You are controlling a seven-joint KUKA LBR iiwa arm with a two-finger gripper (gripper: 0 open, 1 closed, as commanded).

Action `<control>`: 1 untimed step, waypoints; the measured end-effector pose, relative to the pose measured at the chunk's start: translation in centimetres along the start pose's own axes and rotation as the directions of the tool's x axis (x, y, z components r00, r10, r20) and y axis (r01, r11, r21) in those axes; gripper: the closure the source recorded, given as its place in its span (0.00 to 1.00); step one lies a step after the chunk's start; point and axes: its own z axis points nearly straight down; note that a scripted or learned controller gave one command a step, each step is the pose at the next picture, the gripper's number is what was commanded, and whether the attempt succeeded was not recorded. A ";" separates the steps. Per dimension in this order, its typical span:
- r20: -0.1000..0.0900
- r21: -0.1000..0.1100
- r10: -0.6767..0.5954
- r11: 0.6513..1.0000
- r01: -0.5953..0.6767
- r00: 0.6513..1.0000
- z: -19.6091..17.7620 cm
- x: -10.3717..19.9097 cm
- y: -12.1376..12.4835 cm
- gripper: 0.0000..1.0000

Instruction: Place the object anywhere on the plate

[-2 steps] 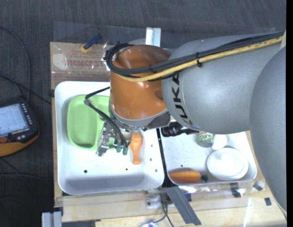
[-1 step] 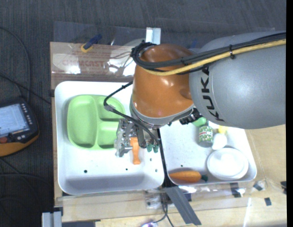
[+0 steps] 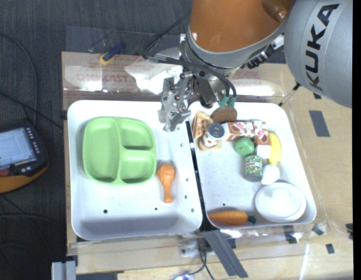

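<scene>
A green divided plate (image 3: 118, 149) lies in the left bin (image 3: 90, 212), toward its left side. An orange toy drumstick (image 3: 166, 181) rests on the bin floor just right of the plate. My gripper (image 3: 172, 114) hangs over the back of the ridge between the two bins, above and slightly right of the drumstick. Nothing shows between its metal fingers (image 3: 168, 104).
The right bin (image 3: 227, 188) holds a cluster of toy food at its back: a green apple (image 3: 245, 146), a banana (image 3: 275, 148), a small can (image 3: 253, 167), a white lidded bowl (image 3: 279, 202) and a carrot (image 3: 228, 217) at the front. A tablet pendant (image 3: 17, 150) lies off the bench, left.
</scene>
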 end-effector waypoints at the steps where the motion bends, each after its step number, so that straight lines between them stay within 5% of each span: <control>1: -0.012 -0.004 -0.198 0.980 0.198 0.980 9.9 4.0 0.4 1.00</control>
